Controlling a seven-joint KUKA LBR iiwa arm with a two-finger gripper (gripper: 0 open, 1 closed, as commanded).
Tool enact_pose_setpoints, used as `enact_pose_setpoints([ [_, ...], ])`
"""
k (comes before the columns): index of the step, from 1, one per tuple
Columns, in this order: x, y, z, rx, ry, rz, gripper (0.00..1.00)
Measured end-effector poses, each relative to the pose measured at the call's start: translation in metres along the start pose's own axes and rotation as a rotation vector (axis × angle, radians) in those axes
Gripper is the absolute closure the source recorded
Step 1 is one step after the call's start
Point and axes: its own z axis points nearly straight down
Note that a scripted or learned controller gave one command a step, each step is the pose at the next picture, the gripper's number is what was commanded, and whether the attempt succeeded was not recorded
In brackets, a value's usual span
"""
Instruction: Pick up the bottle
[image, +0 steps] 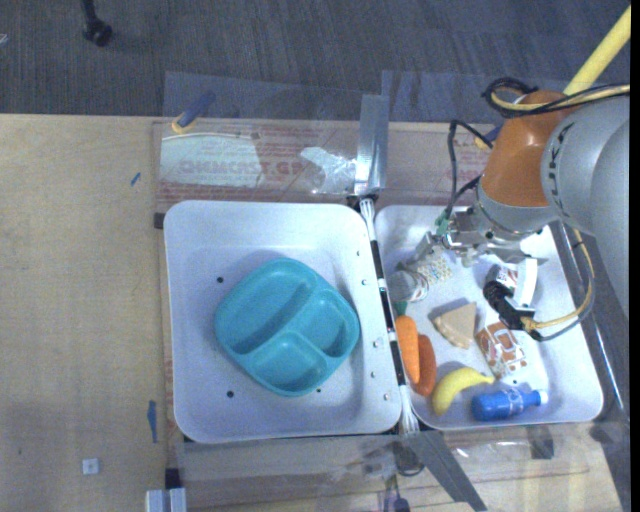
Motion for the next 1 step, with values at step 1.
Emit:
enact_pose_setpoints([
  [1,-0.0001,0.0,0.0001,0.0,0.0,0.0,0.0],
])
